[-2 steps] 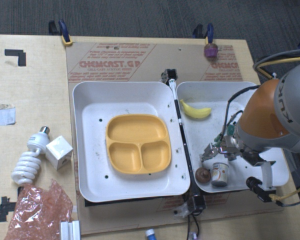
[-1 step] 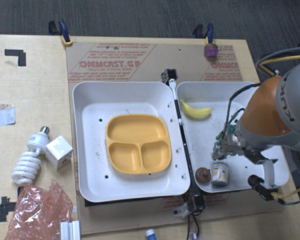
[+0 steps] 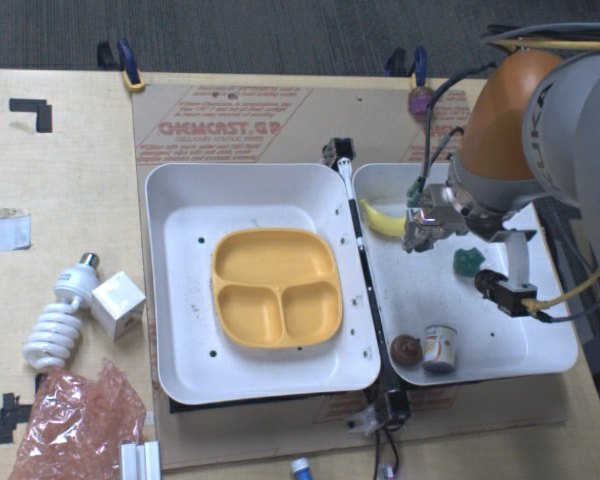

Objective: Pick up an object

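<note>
Gripper [image 3: 417, 236] hovered in the right bin [image 3: 540, 353], just beside the banana [image 3: 382, 219]; jaw state could not be judged. Risk: the banana lay near the bin wall, so a descent might clip the rim or miss.

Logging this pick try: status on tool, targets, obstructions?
Tool low in right bin, beside banana; nothing seen in it. Green piece, can, brown item lie loose. Path unobstructed.

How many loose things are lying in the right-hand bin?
4: a banana at the far left, a green piece mid-bin, a brown item and a small can at the near edge. The arm may hide more.
</note>
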You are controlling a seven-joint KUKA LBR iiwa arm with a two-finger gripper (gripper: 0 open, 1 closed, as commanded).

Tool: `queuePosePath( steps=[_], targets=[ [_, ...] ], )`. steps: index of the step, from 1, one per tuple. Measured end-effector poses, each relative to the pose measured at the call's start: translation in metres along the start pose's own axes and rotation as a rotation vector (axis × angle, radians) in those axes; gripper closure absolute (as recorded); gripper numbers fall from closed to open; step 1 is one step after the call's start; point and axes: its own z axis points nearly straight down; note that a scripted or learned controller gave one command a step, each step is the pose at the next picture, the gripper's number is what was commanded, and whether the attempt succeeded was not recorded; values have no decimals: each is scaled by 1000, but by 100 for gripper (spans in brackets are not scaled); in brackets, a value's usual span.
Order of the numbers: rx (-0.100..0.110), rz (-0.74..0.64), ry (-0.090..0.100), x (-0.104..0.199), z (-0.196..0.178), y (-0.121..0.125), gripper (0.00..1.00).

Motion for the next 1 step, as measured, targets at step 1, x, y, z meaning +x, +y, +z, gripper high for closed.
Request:
queuePosePath(
  steps=[1],
  targets=[
    [0,0,0,0,0,0,0]
  ],
)
